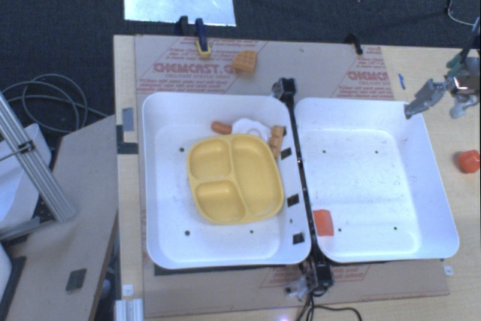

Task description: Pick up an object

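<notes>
A yellow three-compartment plate (233,178) lies in the left bin (161,237). Behind it are a small orange sausage (221,128), a white piece (248,128) and a tan piece (276,137) by the divider. An orange-red block (322,222) rests in the right bin (421,237) at its near left corner. My gripper (440,103) hovers over the far right rim of the right bin, open, its two metal fingers (418,101) spread with nothing between them. It is well away from every object.
A tan waffle-like piece (244,61) lies on the bench behind the left bin. An orange-red object (467,160) sits on the bench right of the right bin. Black clamps (284,88) stand along the seam between the bins.
</notes>
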You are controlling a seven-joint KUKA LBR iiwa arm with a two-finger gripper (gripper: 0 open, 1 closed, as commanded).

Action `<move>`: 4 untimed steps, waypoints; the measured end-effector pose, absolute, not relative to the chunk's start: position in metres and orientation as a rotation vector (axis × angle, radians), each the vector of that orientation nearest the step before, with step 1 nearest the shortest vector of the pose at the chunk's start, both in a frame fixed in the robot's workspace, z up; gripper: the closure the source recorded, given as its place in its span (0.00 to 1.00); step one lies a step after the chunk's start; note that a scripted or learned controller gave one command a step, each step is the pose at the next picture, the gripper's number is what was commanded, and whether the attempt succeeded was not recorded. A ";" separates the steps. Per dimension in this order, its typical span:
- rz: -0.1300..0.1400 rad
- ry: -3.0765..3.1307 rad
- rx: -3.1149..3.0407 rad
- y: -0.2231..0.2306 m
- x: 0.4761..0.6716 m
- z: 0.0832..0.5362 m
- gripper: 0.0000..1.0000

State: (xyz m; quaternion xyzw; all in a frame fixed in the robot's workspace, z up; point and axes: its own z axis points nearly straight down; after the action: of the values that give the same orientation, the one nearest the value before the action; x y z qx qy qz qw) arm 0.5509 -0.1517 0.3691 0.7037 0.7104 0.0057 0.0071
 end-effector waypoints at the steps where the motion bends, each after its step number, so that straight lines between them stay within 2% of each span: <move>1: 0.005 2.226 2.212 -0.135 0.511 0.377 0.00; 2: 0.017 2.239 2.196 0.004 0.512 0.453 0.00; 3: 0.008 2.226 2.209 -0.005 0.512 0.461 1.00; 4: 0.007 2.226 2.210 -0.005 0.512 0.460 0.00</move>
State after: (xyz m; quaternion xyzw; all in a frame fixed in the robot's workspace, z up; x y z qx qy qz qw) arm 0.5123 -0.0052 0.4603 0.7044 0.7098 0.0022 0.0024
